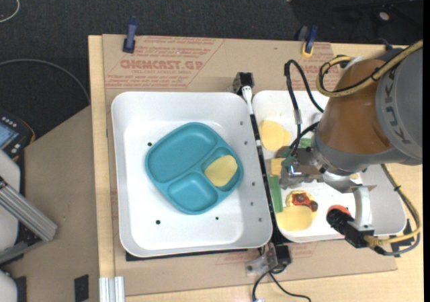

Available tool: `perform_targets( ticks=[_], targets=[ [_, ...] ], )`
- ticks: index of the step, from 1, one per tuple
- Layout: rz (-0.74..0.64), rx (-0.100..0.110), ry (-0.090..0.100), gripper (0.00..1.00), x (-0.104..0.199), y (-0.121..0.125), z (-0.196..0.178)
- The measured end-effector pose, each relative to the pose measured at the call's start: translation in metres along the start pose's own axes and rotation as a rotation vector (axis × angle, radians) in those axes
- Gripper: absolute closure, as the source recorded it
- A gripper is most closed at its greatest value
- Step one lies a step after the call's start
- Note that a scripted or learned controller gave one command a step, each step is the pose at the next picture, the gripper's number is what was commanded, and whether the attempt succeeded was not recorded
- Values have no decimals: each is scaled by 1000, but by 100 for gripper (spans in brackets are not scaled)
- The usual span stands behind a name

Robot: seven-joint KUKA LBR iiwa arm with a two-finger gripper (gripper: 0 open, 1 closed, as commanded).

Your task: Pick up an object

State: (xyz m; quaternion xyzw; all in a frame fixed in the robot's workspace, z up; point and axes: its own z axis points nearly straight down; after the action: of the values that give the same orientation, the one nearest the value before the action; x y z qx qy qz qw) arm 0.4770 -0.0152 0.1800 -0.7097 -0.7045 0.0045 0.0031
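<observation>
**Yellow pieces under the arm**

Yellow discs and a red-topped one lie in the right bin, near the bench's right edge. Your gripper hangs over them; its state I cannot tell. Next, judge a descent.

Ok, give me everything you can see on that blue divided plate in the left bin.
The blue divided plate is a teal, plastic-looking tray with rounded corners and three compartments split by raised ridges. It lies flat, right side up, turned at an angle, about mid-floor in the left bin, clear of its walls. A pale yellow, roundish item sits in its right-hand compartment; the other two hold nothing. The arm is over the right bin, apart from the plate.
</observation>
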Motion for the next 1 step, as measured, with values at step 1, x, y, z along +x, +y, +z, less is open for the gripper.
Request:
perform_targets(
  ticks=[1],
  targets=[
    [-14,-31,5,100,39,3,-162]
  ],
)
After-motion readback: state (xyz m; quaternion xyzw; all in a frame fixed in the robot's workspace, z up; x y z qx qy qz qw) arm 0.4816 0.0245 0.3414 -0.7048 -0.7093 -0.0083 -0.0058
